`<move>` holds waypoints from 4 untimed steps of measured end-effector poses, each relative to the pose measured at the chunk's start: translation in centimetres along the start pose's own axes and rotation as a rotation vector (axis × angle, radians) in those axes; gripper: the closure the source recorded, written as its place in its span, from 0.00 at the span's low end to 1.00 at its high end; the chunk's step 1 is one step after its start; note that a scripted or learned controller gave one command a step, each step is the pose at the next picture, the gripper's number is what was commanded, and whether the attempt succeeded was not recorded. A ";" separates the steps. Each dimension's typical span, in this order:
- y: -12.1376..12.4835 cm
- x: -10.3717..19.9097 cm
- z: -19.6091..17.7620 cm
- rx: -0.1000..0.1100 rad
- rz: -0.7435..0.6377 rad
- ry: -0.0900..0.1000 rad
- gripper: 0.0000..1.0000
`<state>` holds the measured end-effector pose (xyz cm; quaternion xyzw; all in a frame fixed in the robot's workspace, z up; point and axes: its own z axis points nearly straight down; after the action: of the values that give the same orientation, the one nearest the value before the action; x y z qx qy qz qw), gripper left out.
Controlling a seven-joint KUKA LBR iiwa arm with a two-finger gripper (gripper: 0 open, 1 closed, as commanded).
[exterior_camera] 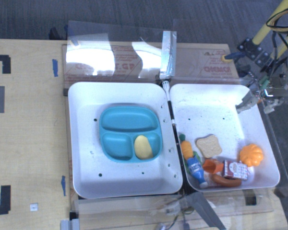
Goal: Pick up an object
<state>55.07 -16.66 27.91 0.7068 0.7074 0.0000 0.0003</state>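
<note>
Candidate objects clustered along near edge of right shallow white bin (221,109): orange pumpkin-shaped toy (251,154), tan bread-slice toy (209,145), red-and-white carton (237,169), blue bottle (196,168), orange carrot-like piece (186,149). Yellow oval toy (143,147) lies in lower-right compartment of blue divided tray (127,121), left white bin (81,128). Gripper (249,99) over right bin's far right corner, nothing visibly between fingers; claw state cannot tell.

Your arm (269,20) comes in from the upper right, its yellowish link slanting down to a cable-wrapped wrist. The gripper (247,102) hangs at the right edge, angled down and leftward.
</note>
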 end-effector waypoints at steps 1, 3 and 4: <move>-7.5 -0.4 12.1 0.011 0.020 0.003 0.00; -6.4 -4.4 18.2 -0.005 -0.058 0.011 0.00; -6.4 -4.4 17.3 -0.005 -0.057 0.011 1.00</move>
<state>48.70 -21.06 10.56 0.6864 0.7272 0.0057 -0.0016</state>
